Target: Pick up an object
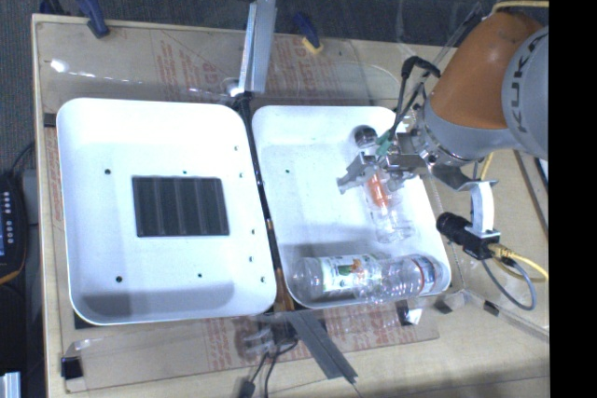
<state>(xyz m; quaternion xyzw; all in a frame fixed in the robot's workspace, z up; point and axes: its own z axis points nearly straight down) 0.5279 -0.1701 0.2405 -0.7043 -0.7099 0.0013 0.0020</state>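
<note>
Clear plastic bottle (366, 278) below gripper (378, 171) looks slick; I can't tell jaw state, so I fear slipping.

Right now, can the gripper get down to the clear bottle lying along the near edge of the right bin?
Probably yes. The gripper is over the right bin, and the clear bottle lies on its side with nothing on top, though it sits tight against the bin's near wall.

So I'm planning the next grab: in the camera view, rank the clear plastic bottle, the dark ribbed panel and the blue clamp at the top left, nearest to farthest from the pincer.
From the pincer:
1. Clear plastic bottle, right bin's near edge.
2. Dark ribbed panel, left bin's floor.
3. Blue clamp, bench's far left corner.
</note>
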